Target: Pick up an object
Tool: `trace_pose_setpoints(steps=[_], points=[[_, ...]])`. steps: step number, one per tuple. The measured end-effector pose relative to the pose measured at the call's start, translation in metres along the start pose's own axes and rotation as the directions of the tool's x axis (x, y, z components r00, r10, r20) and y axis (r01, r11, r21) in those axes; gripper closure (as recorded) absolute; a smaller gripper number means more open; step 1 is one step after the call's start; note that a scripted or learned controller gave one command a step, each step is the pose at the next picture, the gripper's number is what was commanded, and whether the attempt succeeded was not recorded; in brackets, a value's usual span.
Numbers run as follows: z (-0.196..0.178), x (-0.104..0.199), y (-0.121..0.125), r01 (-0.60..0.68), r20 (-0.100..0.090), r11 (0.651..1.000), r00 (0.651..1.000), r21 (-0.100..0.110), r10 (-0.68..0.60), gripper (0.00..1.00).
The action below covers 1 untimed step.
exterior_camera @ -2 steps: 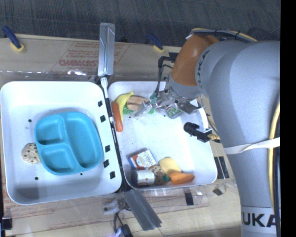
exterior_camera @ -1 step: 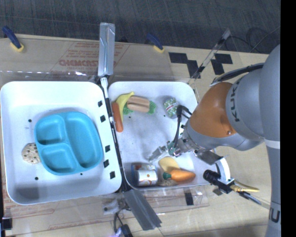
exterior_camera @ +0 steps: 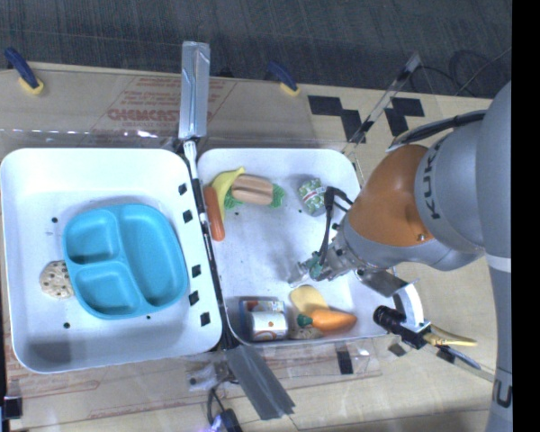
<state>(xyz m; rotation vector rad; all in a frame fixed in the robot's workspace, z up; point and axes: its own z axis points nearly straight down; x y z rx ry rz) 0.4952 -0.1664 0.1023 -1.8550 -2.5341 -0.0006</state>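
Grey and bulky, the arm (exterior_camera: pixel 463 187) fills the right side, its orange band (exterior_camera: pixel 391 205) hanging over the right bin's (exterior_camera: pixel 279 165) right edge. Below the band, the gripper (exterior_camera: pixel 317 265) reaches down toward the bin floor just above a yellow, banana-like piece (exterior_camera: pixel 306 296); whether its fingers are spread or pressed together cannot be told, and nothing shows between them. Beside the yellow piece lies an orange carrot-like toy (exterior_camera: pixel 331 319), its long axis running left to right along the near wall, next to a small can (exterior_camera: pixel 265 319) on its side. At the far wall a hot dog toy (exterior_camera: pixel 251 190) lies crosswise, an orange sausage (exterior_camera: pixel 215 214) runs lengthwise along the divider, and a small green crumpled thing (exterior_camera: pixel 312 193) sits to the right. The left bin (exterior_camera: pixel 36 196) holds a blue divided tray (exterior_camera: pixel 124 259), with a cookie (exterior_camera: pixel 55 279) touching its left edge. Both bins rest on a wooden bench (exterior_camera: pixel 90 97), with dark floor beyond.
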Motion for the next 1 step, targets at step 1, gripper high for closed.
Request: trace_pose_setpoints(steps=[1], points=[[0.0004,0.0001,-0.0002,0.0,0.0,1.0,1.0,0.001,0.0,0.0]])
